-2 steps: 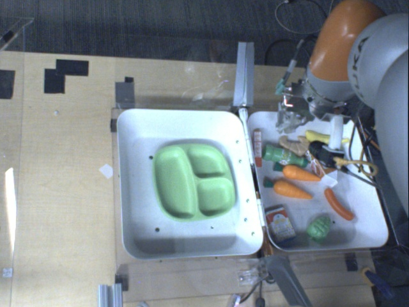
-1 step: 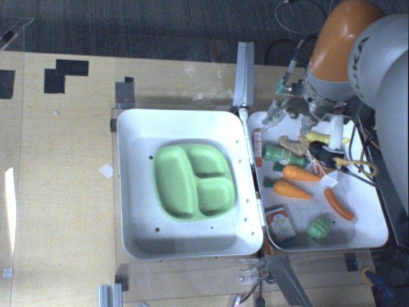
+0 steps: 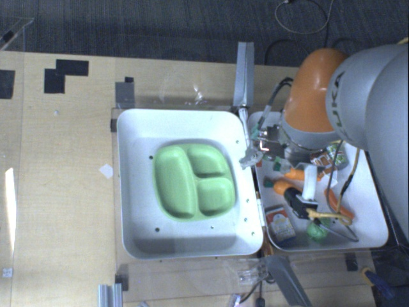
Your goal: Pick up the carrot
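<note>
The carrot (image 3: 283, 185), an orange tapered piece, lies in the right bin (image 3: 374, 232) near its left wall, partly covered by the arm. My gripper (image 3: 291, 173) hangs low over the bin, right above the carrot, under the orange-banded wrist (image 3: 316, 94). The wrist and its cables hide the gripper's tip, so contact with the carrot cannot be made out. Another orange piece (image 3: 337, 201) shows further right in the same bin.
The left bin (image 3: 137, 235) holds a green divided plate (image 3: 193, 180). In the right bin's front part lie a small red-labelled packet (image 3: 281, 226) and a green object (image 3: 317, 232). A metal post (image 3: 245, 75) stands between the bins at the back.
</note>
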Robot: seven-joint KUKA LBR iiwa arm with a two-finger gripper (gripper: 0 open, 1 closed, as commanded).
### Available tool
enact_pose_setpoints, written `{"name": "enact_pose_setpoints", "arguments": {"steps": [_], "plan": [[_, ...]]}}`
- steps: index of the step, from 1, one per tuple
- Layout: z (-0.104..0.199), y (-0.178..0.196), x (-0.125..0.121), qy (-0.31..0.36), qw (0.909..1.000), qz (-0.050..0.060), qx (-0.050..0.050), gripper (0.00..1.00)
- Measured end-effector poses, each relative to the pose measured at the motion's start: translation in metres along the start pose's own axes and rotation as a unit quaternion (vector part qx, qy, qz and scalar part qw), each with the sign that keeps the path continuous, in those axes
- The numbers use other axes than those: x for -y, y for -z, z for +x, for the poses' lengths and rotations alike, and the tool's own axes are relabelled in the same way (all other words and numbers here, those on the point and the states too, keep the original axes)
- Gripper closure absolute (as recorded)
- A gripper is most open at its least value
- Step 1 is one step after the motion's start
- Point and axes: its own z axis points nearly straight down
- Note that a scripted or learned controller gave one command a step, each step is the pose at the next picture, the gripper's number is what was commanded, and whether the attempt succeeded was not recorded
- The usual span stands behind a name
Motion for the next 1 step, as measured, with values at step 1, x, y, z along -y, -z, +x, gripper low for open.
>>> {"name": "enact_pose_setpoints", "arguments": {"steps": [1], "plan": [[-0.0559, 0.0004, 0.0253, 0.056, 0.9984, -0.001, 0.0, 0.0]]}}
